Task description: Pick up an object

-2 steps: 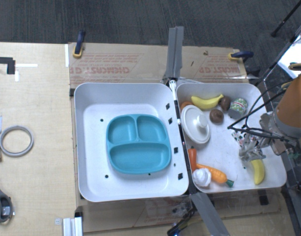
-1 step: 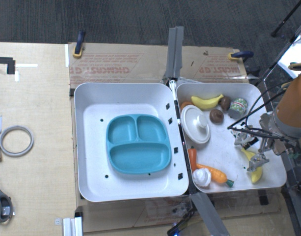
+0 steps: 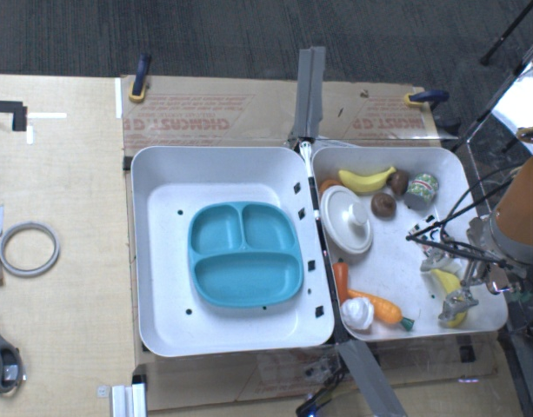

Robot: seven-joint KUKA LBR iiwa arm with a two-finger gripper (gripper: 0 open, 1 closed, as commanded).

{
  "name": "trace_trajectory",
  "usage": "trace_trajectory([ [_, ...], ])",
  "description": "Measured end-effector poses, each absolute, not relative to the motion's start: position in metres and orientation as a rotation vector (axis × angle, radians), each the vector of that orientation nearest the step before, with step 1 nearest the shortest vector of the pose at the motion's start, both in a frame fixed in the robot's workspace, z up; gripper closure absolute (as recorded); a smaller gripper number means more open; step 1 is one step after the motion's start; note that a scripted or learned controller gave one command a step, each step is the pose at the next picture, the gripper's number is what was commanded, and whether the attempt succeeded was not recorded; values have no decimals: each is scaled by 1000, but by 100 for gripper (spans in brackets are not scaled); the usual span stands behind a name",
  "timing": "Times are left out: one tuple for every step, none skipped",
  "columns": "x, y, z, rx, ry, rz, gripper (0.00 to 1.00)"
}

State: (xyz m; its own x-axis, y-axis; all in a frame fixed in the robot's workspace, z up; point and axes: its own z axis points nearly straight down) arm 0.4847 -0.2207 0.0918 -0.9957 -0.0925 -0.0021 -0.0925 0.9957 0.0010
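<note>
Gripper (image 3: 459,301) low over right bin's (image 3: 396,272) near right corner, fingers straddling a yellow toy (image 3: 449,283); whether pinched or merely touching, cannot tell. In same bin: banana (image 3: 367,179) at far side, two brown balls (image 3: 390,195) beside it, white lid (image 3: 346,220) toward left wall, carrot (image 3: 383,309) near front. Left bin (image 3: 157,259) holding blue divided plate (image 3: 245,254); roll of tape (image 3: 27,248) on bench at far left.

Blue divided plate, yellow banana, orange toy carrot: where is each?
Blue divided plate (image 3: 246,254), camera view: centre ridge.
Yellow banana (image 3: 367,180), camera view: middle of its curve.
Orange toy carrot (image 3: 383,309), camera view: its body.
</note>
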Motion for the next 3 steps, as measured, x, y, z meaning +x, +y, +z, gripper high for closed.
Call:
trace_trajectory([
  [485,-220,92,-206,3133,0,0],
  [483,-220,91,-219,3133,1,0],
  [483,-220,92,-290,3126,0,0],
])
